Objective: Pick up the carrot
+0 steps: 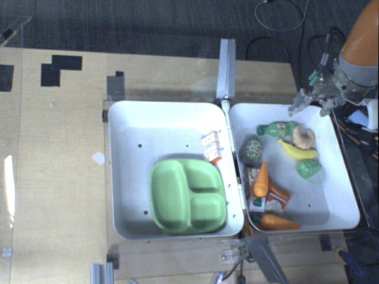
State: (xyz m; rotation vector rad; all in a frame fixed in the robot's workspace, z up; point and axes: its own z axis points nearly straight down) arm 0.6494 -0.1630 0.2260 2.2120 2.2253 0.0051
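Camera view puts my grey two-finger gripper (309, 101) above the far right corner of the right-hand shallow white plastic bin (343, 176), with nothing between its fingers. I see the two thin metal fingers spread apart, one pointing left over the bin's far rim, the other just beside it to the right. I judge the task barely begun: the approach is left, then the descent, the grasp and the lift.

There are two orange pieces that could be the carrot. One tapered orange plastic carrot (260, 180) lies in the left part of the right bin, roughly lengthwise, thick end near, resting partly on a flat red and white printed packet (273, 197). A second smooth orange carrot-shaped piece (278, 222) lies crosswise at the near wall of the same bin. Both are well apart from the gripper.

Around them sit a dark round can with a green label (252, 150), a glossy green bottle lying on its side (277, 129), a curved yellow banana (298, 152), a beige ring-shaped pastry (304, 136) and a small crinkled green lump (308, 169). In the left-hand white bin (127, 129) rest a matte light green divided tray with rounded corners (188, 196) and a small red and white carton (212, 146).
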